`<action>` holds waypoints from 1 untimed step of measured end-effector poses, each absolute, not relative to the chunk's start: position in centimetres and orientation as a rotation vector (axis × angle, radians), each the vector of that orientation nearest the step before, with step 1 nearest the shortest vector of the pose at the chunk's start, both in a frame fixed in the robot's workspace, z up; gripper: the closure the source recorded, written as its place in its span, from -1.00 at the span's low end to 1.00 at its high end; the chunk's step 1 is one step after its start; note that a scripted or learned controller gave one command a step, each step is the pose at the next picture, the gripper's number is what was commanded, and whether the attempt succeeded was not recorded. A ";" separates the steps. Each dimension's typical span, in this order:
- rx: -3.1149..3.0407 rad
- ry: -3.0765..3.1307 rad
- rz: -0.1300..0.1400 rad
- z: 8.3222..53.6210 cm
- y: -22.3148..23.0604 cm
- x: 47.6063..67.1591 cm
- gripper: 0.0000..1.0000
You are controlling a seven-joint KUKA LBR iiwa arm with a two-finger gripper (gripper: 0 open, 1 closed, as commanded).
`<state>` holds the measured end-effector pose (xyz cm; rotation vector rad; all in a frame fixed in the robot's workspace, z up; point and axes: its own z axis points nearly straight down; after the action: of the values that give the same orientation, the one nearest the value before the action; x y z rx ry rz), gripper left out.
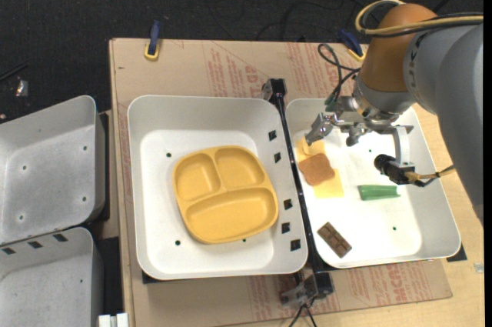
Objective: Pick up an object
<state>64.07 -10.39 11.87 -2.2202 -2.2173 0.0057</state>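
1. The arm (430,56) reaches in over the right bin (438,241), its gripper (332,127) low near that bin's upper-left corner, just above the toast (315,168). The fingers stand apart with nothing between them. By the look of it, no pick is made yet; closing on a thing and lifting it remain.
2. Two white bins sit side by side. The left bin (154,164) holds one yellow tray (224,193) with three compartments.
3. The right bin holds four small things, all loose on its floor: one toast, one yellow slab (332,188) under it, one green piece (378,192), one brown bar (334,239).
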 end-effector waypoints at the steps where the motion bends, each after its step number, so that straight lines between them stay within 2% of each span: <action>1: -2.221 -2.220 0.003 9.1 -10.3 64.0 -1.00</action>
<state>64.04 -10.32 9.08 -2.2208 -2.2198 0.0029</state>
